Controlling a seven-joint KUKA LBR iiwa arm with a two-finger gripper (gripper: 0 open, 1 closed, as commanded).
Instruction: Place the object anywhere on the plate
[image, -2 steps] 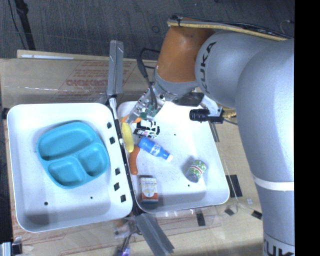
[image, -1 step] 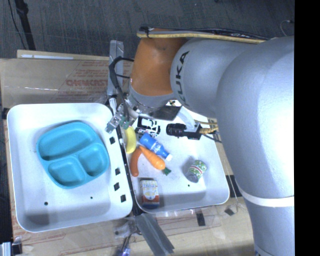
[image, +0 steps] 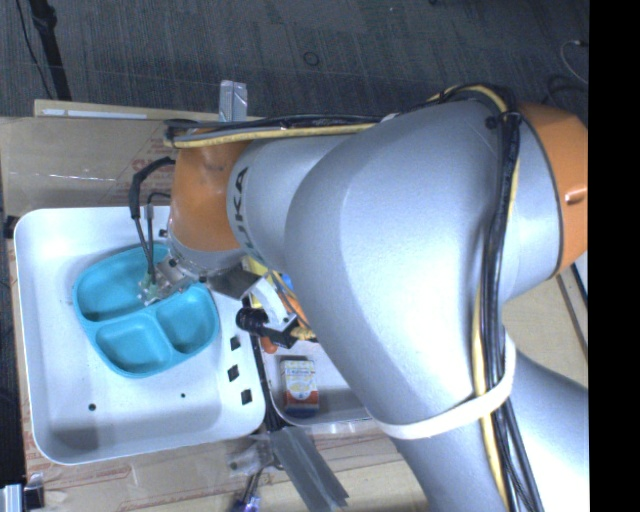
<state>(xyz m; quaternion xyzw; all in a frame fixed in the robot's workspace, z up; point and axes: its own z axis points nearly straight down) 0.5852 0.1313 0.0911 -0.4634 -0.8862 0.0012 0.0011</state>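
- Camera view: blue three-compartment plastic plate (image: 130, 345) lying in the shallow white left bin (image: 60, 420), about mid-bin and nearer the far edge than the near one.
- Large grey arm with an orange band (image: 400, 250) reaching in from the right, tool end low over the plate's far compartment, close to the divider junction.
- Cannot tell the jaws' opening, nor any load between them; tip too small and cluttered to read.
- Task's object not surely identified: small pale glint (image: 150, 290) at the tool end just above the plate, perhaps the object, perhaps robot hardware.
- Small orange-and-white box (image: 298, 385) near the near edge of the shallow white right bin (image: 320, 412), well apart from the plate; not on the plate in any case.
- Judged step: setting down onto the plate, given a load in the jaws.
- Lower gently to just above a compartment floor rather than dropping from height.
- Keep off the divider ridge, to avoid tipping or straddling.
- Open fully, then lift straight up, without dragging sideways.
- Avoid pressing on the rim: light plate, likely to tilt or slide in the bin.
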